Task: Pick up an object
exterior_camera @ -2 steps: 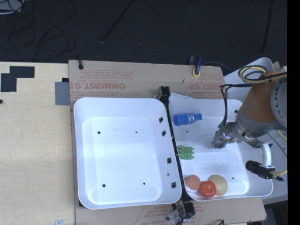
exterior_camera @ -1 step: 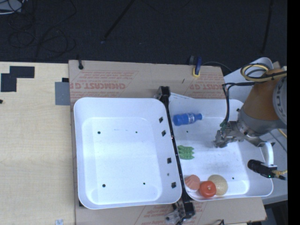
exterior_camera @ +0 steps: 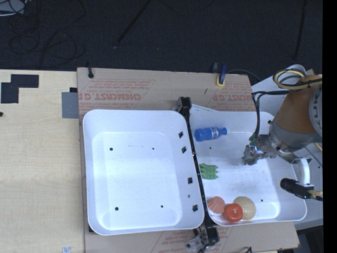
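I see the bottle (exterior_camera: 210, 134) lying across the right bin (exterior_camera: 287, 213), cap rightward; gripper (exterior_camera: 251, 156) state unclear; black floor behind.

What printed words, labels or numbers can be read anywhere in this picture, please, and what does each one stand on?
"CHEMCRST. C", red, upside down, on the cardboard sheet behind the left bin.
"C P", a red fragment, upside down, on the same cardboard, behind the right bin.
More red print on the cardboard at the front edge: too cut off to read.
The blue bottle: no label is legible, too small.
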You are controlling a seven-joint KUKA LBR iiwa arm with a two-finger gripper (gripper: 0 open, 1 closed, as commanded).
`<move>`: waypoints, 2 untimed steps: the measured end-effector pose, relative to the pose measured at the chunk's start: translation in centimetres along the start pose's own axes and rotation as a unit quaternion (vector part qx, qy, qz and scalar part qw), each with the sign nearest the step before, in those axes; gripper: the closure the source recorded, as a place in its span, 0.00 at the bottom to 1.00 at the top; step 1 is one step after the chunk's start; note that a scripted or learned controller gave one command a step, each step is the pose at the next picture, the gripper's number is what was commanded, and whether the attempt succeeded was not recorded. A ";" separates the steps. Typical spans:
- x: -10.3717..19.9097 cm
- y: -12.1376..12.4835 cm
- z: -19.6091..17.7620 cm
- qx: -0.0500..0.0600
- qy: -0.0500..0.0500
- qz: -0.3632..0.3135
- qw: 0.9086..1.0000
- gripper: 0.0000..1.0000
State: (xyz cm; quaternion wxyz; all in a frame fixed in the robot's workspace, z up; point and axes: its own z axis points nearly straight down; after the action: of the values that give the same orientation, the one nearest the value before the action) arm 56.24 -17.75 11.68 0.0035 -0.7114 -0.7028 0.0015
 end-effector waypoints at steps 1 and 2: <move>-0.1 -0.1 -0.9 0.001 0.001 0.002 1.000 1.00; -0.2 -0.1 -1.9 0.001 0.001 0.003 1.000 1.00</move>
State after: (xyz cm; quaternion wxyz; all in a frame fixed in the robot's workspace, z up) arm 56.15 -17.97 13.57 0.0053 -0.7134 -0.7008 0.0018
